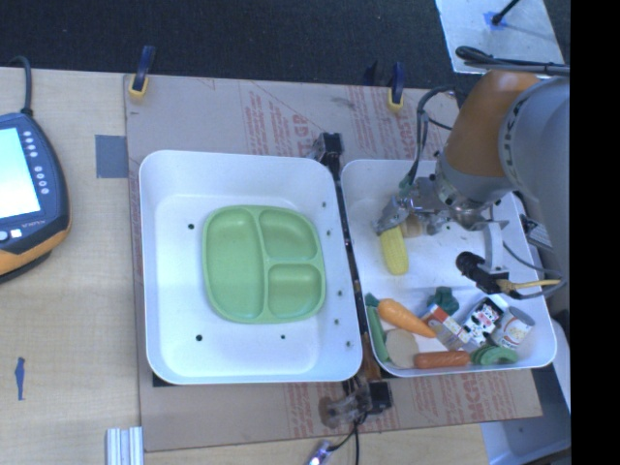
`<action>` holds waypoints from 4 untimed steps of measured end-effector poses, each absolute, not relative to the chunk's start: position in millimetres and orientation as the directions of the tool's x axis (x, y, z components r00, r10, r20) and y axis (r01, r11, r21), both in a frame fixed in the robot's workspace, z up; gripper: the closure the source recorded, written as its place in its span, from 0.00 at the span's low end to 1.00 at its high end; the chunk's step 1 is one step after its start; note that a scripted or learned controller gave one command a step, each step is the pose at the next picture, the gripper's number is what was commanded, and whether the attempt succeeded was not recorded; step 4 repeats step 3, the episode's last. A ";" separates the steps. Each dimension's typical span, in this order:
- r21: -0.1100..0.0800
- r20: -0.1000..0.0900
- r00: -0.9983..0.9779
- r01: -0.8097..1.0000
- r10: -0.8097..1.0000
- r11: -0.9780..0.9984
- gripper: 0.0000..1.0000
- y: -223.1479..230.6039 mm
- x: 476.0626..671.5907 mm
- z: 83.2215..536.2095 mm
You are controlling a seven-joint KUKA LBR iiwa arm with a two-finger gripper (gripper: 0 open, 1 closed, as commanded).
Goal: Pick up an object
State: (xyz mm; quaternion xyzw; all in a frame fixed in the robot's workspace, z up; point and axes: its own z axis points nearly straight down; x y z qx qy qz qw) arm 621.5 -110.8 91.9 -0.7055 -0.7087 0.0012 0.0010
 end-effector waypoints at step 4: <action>-0.001 0.001 -0.006 1.000 1.000 0.006 1.00 -10.9 596.5 192.8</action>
